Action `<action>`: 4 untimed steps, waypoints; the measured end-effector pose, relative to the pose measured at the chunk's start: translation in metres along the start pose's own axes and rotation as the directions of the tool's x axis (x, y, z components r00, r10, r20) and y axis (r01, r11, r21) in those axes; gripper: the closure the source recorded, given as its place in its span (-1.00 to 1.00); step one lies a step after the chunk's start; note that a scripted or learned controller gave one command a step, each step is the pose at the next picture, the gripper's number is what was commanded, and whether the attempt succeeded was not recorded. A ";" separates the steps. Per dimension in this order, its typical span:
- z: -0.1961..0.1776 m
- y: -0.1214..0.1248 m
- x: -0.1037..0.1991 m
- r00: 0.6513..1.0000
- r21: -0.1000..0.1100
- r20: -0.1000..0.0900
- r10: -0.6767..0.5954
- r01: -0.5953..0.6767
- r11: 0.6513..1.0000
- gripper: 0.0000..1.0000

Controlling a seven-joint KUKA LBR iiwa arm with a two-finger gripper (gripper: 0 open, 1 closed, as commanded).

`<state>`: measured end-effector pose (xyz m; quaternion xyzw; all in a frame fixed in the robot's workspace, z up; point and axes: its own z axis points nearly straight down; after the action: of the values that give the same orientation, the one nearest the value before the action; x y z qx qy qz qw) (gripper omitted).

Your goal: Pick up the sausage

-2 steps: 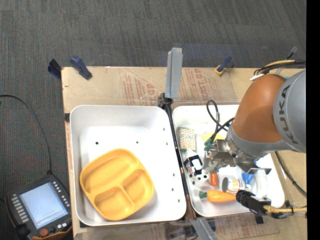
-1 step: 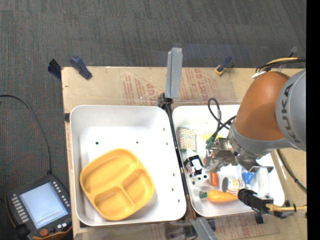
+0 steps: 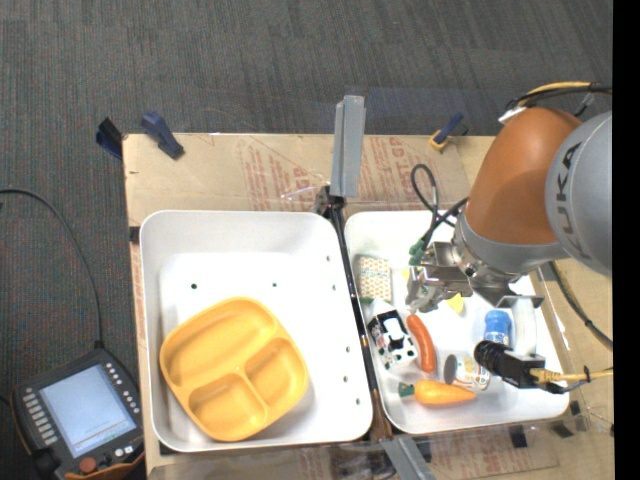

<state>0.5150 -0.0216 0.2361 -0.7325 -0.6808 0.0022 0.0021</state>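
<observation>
Seen from above, the bench [image 3: 200, 173] carries two shallow white bins side by side. The left bin [image 3: 240, 236] holds one thing, a yellow plate [image 3: 235, 368] with three compartments. It lies toward the bin's near left corner, and all three compartments are bare.

The right bin [image 3: 385, 230] is crowded. The sausage [image 3: 422, 343], reddish-orange, lies in the middle of the bin floor and runs slantwise toward the near edge. Just beside it, toward the bin's left wall, sits a small black-and-white object [image 3: 391, 336] that touches it or nearly does. A patterned packet [image 3: 374, 277] lies farther back along the same left wall. By the near edge lies a carrot [image 3: 445, 394] with its green end pointing left, close below the sausage's lower end. Toward the right wall stands a small bottle with a blue cap [image 3: 497, 328].

The arm [image 3: 530, 188] reaches in over the right bin's far right corner. The pincer [image 3: 424, 293] hangs low over the bin's middle, right above the upper end of the sausage — whether it touches cannot be told. Whether it is open or closed also cannot be told from this angle, and nothing can be seen gripped in it. The sausage rests on the bin floor.
</observation>
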 end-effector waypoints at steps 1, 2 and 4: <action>0.051 -0.024 -0.056 0.958 0.000 -0.002 -0.287 0.287 0.958 1.00; 0.051 0.022 0.005 0.972 0.000 -0.001 -0.236 0.236 0.972 1.00; 0.041 0.135 -0.065 0.857 -0.006 0.003 -0.516 0.516 0.857 1.00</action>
<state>0.6445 -0.0961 0.1946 -0.5235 -0.8520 -0.0001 -0.0001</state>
